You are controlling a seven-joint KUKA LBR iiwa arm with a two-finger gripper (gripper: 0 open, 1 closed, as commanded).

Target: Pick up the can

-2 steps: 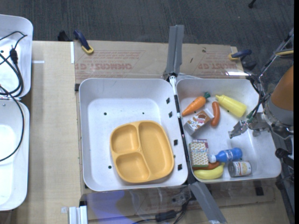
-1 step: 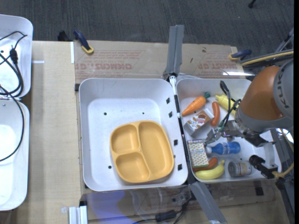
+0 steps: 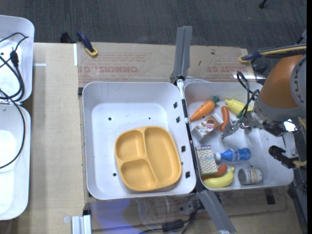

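Note:
The can point(image 3: 250, 176) lies on its side near the front of the right bin point(image 3: 273, 143), silver with a pale label. My gripper point(image 3: 231, 129) hangs over the middle of that bin, above and to the left of the can and well apart from it. It sits just beside a red sausage point(image 3: 224, 117), over the blue water bottle point(image 3: 234, 155). Nothing shows in its grasp. The arm's orange band point(image 3: 279, 84) is at the right.
The right bin also holds a carrot point(image 3: 202, 109), a yellow mustard bottle point(image 3: 235, 105), a small carton point(image 3: 205, 126), a patterned box point(image 3: 206, 160) and a banana point(image 3: 218, 180). A yellow divided plate point(image 3: 146, 157) lies in the left bin point(image 3: 92, 130).

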